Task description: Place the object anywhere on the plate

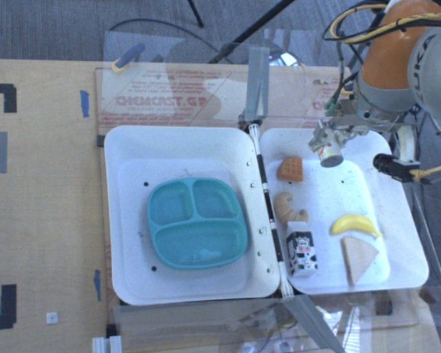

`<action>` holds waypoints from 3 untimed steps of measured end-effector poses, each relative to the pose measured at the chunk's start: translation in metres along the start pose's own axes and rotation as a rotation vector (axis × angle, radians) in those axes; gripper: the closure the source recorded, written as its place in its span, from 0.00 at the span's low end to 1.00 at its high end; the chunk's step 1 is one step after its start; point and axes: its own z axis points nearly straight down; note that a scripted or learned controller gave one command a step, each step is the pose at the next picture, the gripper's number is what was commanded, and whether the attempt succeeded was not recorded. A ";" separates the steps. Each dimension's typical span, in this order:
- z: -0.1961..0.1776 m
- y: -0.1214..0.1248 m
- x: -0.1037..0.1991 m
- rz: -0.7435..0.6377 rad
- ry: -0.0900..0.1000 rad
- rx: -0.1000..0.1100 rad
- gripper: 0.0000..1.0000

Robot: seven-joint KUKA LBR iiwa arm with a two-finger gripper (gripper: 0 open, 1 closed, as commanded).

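Teal plate beside yellow banana

A grey robot arm with smooth rounded casings, capped by a broad, glossy orange band just above the wrist. Black and yellow cables loop around the orange section and trail down its side. Below sits a pale metallic wrist block, ending in a small silver-grey end effector with a dark round tip
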 end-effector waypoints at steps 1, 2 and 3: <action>-0.028 -0.054 0.066 -0.016 0.002 0.002 1.00; -0.006 -0.067 0.161 -0.248 0.003 0.003 1.00; 0.014 -0.070 0.246 -0.724 0.003 0.002 1.00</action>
